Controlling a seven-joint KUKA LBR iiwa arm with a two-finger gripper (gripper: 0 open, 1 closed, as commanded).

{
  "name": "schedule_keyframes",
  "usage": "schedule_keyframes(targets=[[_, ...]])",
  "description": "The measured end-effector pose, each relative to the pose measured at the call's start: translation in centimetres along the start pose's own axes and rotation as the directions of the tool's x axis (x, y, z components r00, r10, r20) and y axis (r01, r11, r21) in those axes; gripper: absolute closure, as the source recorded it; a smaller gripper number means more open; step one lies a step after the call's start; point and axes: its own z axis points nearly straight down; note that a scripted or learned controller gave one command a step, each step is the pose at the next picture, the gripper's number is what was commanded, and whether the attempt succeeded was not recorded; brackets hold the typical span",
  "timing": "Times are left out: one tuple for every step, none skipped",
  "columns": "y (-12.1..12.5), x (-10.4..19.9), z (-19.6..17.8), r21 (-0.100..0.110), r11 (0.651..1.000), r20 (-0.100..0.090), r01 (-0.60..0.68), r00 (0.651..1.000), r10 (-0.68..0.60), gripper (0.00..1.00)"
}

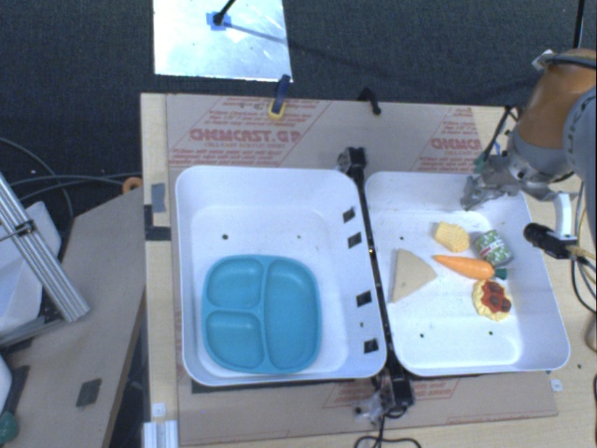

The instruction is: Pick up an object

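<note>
From my feed the arm (560, 110) is cut off at the right edge, so I see only its orange band & grey wrist. The gripper (478, 194) hangs over the right bin's (466, 343) far right corner, too small & blurry; can't tell if it's open or closed. Nothing visible btwn it and the bin floor. Pickable objs sit in the right bin: yellow block (451, 237), green-white packet (492, 247), carrot (464, 267), tan wedge (410, 274), pizza-like toy (492, 299), packed close together near the bin's right side. Left bin (270, 189) holds a blue divided plate (262, 313). Both bins rest on a cardboard sheet (242, 133) on the table (154, 250).
</note>
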Motion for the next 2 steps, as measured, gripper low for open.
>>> schedule_keyframes(targets=[[-11.4, 6.9, -1.6, 0.018, 1.000, -0.008, -0.005, 1.000, 0.005, 1.00], [-13.2, 11.3, 1.4, -0.015, 1.000, 0.012, -0.008, 1.000, 0.008, 1.00]])
